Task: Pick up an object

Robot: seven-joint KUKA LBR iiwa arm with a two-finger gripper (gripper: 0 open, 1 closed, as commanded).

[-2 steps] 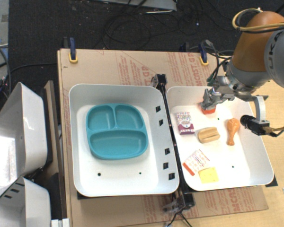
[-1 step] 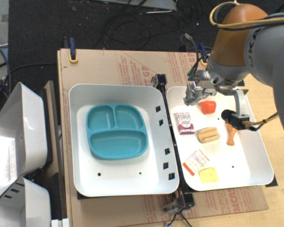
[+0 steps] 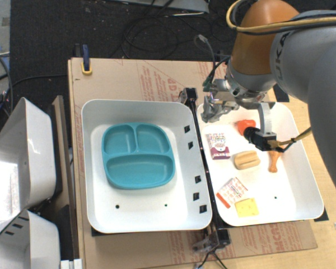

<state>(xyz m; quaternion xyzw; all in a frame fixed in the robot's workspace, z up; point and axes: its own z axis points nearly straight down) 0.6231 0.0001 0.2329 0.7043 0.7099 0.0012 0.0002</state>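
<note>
Stretching under both bins, a brown board (image 3: 157,77) printed with faded red lettering is being used as the bench top, and a yellow-handled clamp (image 3: 87,66) is being kept at its far left corner. Beyond the board, a dark floor is being crossed by loose black cables (image 3: 145,27). At the near left, two further white tubs (image 3: 22,150) are being held tilted beside the bench.

The left bin (image 3: 89,167) is being occupied by a teal divided plate (image 3: 139,154) lying flat near its middle. The right bin (image 3: 302,189) is being shared by several small things lying apart from one another: a pink-and-white packet (image 3: 218,145), a tan roll (image 3: 246,160) just beside it, an orange stick (image 3: 274,161), an orange lump (image 3: 245,125) partly hidden by the wrist hardware, a red-and-white packet (image 3: 232,191) and a yellow square (image 3: 246,207) near the front wall.

The grey arm (image 3: 308,55) is being reached in from the right, its orange band (image 3: 263,32) being turned towards the camera. The gripper (image 3: 213,110) is being pointed down over the far left corner of the right bin, above the pink-and-white packet. Whether it is open or closed cannot be told, and nothing is being seen in its grasp.
</note>
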